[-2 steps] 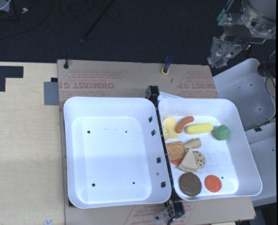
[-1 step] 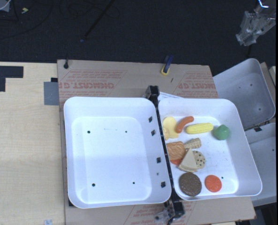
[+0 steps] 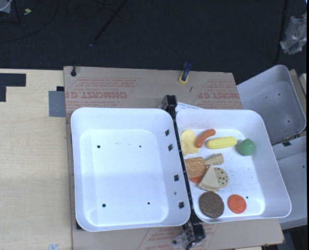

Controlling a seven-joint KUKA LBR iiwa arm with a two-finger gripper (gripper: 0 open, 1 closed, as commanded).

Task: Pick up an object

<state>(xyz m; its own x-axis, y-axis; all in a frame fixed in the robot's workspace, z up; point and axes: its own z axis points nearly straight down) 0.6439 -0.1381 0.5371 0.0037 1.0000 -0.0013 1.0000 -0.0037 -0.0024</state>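
Both bins look like smooth moulded plastic to you: the left bin (image 3: 86,139) semi-gloss white, the right bin (image 3: 269,139) the same finish. Under them a sheet of brown cardboard (image 3: 128,87), matt, printed red lettering. Bench top (image 3: 24,155) reads as pale wood-grain laminate, low sheen. Toy food looks like plastic: corn cob (image 3: 221,142) yellow with a bumpy surface, sausage (image 3: 205,137) smooth orange-red, green ball (image 3: 245,147) smooth matt, brown cookie (image 3: 211,204) rough and dull, orange disc (image 3: 237,203) smooth. Grey panel (image 3: 274,100) on the right looks like matt sheet metal or plastic; you can't tell which.
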